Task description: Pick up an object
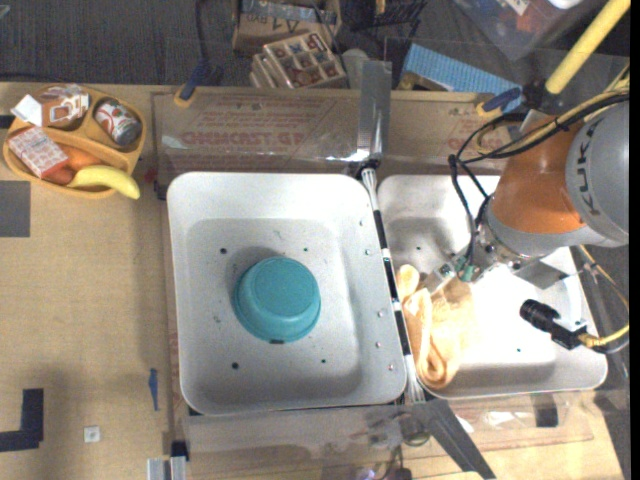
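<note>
At the upper left of the frame an orange tray (pixel 20 156) sits on the bench, holding a yellow banana (pixel 105 179), small boxes and a can. Right of it, the left white bin (pixel 190 218) fills the centre of the frame, and a teal bowl (pixel 278 299) lies upside down near its middle, well apart from the arm. Across the divider, in the right white bin (pixel 560 368), a pale yellow-tan soft object (pixel 440 333), cloth-like and crumpled, lies against the bin's left wall, running from mid-frame down towards the lower edge. The gripper (pixel 462 268) sits just above and to the right of that object's upper end, touching it or just beside it; which, I cannot tell, nor how far the gripper is open or whether it grasps anything. The grey arm with its orange band (pixel 540 193) reaches in from the upper right.
</note>
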Controlling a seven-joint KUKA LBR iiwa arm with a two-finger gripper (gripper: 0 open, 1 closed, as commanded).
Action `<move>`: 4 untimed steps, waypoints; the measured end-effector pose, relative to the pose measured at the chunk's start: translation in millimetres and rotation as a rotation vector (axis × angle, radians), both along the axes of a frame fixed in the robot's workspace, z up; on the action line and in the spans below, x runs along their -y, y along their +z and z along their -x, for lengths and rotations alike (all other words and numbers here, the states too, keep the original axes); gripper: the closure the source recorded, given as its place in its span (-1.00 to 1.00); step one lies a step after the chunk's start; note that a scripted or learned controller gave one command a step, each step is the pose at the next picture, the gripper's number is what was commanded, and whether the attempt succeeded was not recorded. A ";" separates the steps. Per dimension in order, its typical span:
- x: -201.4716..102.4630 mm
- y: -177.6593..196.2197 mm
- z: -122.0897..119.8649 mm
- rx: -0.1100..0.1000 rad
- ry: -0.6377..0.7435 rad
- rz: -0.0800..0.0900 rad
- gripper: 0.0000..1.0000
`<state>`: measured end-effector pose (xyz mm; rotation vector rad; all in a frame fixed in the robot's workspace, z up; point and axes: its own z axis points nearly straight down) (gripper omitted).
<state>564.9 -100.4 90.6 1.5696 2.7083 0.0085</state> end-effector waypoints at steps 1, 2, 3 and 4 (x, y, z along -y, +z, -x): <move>0.6 11.1 -1.1 0.004 -0.003 -0.002 1.00; -45.5 95.1 -25.2 -0.006 0.282 0.003 1.00; -45.5 95.2 -25.2 -0.006 0.282 0.003 -1.00; -44.7 106.3 -26.9 0.002 0.280 0.004 1.00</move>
